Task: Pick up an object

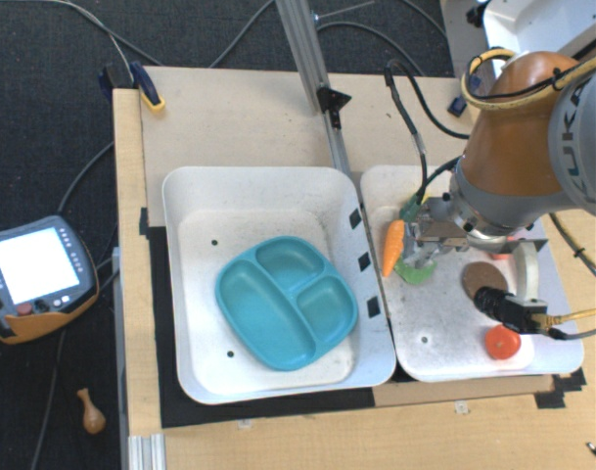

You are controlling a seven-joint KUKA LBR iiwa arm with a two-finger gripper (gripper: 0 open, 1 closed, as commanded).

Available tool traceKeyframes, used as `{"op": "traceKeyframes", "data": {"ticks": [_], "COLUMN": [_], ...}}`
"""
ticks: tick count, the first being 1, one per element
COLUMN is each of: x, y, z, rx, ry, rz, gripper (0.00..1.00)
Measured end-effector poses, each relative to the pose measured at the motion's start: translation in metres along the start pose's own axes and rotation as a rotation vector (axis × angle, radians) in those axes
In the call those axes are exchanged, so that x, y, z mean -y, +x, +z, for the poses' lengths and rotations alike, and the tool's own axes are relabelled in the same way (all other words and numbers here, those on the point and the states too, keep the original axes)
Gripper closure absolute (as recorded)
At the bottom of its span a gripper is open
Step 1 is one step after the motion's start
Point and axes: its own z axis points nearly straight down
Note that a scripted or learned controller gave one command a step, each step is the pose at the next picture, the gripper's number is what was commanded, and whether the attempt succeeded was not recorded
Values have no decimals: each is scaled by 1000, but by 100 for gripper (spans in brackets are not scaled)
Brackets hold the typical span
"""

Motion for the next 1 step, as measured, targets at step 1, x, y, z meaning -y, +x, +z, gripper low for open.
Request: {"op": "traceKeyframes", "data": {"ticks": [1], "x": [4], "y": [55], "z": [6], "rx": [0], "ry": [0], "rz": [0], "gripper": [100]}}
